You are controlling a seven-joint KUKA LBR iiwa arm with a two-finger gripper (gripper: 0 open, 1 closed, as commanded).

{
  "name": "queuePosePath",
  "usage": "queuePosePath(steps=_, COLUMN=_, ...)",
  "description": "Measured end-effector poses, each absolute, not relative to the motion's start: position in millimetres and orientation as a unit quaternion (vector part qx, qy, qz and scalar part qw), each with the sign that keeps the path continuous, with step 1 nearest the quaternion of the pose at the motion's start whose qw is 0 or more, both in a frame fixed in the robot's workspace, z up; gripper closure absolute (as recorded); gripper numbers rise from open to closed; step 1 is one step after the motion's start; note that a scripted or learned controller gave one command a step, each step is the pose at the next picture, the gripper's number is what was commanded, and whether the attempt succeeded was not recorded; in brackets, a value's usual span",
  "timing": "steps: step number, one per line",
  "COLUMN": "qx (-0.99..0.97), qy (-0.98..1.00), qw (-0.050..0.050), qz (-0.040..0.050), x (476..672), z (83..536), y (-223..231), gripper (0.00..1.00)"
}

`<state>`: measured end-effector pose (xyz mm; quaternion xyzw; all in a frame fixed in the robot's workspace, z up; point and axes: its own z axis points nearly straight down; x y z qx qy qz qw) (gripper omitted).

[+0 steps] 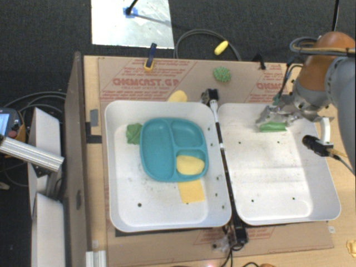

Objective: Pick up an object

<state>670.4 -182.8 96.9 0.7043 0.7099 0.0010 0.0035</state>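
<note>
The end effector (276, 114) is seen low over the back of the right bin (278, 204), reached in from the right on a grey arm (334, 74) with an orange band. A green object (272, 127), flat and elongated, lies on the bin floor directly under and just in front of it, touching or nearly touching the metal tips. Whether the end effector is spread or pressed together cannot be told, and the green object cannot be said to be held.

The step in hand is judged to be the grasp itself, with the approach done and the lift not yet made. For the next move, a firm closure on the green object would be called for, then a straight rise clear of the bin wall; because the object looks thin and flat against the floor, a slip is a fair risk.

Left of the right bin, the left bin (119, 204) carries a teal divided plate (161, 149). A yellow lump (189, 164) sits in the plate's near right compartment. A yellow slice (192, 192) lies on the bin floor just in front of the plate, and a green leaf (133, 133) touches the plate's left edge. Behind the left bin, a yellow piece (177, 97) and a green ball (222, 74) rest on the counter (139, 79).
</note>
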Motion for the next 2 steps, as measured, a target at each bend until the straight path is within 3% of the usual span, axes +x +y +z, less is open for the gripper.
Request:
queuePosePath(steps=1, qx=0.704, qy=0.71, qw=0.002, qz=0.0025, x=638.6, z=170.4, y=-134.8, gripper=1.0)
queuePosePath(steps=2, qx=0.704, qy=0.71, qw=0.0, qz=0.0017, x=561.2, z=230.9, y=-80.8, gripper=1.0)
